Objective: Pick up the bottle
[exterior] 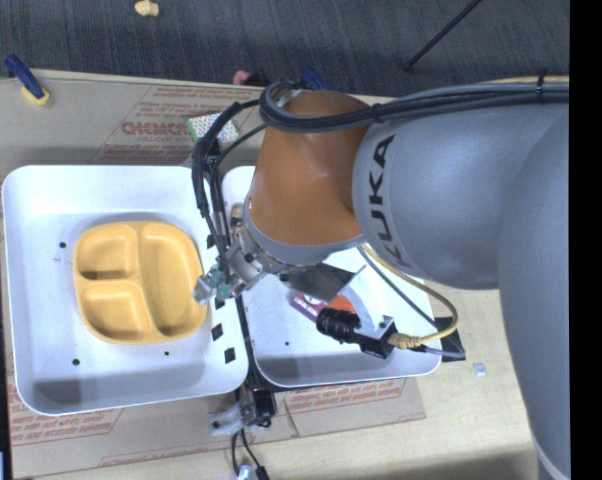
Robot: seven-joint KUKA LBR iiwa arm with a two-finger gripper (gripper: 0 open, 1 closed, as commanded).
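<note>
While hovering, hand (219, 286): sitting over bin rim (244, 340); cannot tell its state.
Bottle: maybe hiding under arm (461, 188); needing centring before closing.

Bench (471, 423), cardboard sheet (131, 133), left bin (21, 268), right bin (301, 363)

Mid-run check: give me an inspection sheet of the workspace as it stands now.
Surface: left bin and right bin side by side on printed cardboard.
Job's things: a dark item with a pink edge, partly under the arm in the right bin, may be the bottle; cannot tell.
Clutter: yellow divided tray in the left bin.
Grippers: pincer over the wall between the bins, beside the tray's right edge; nothing seen in it.
Cables: black cables run from the orange band down to the pincer.
Surroundings: blue clamp at the cardboard's far left corner; small yellow scrap on the dark floor.
</note>
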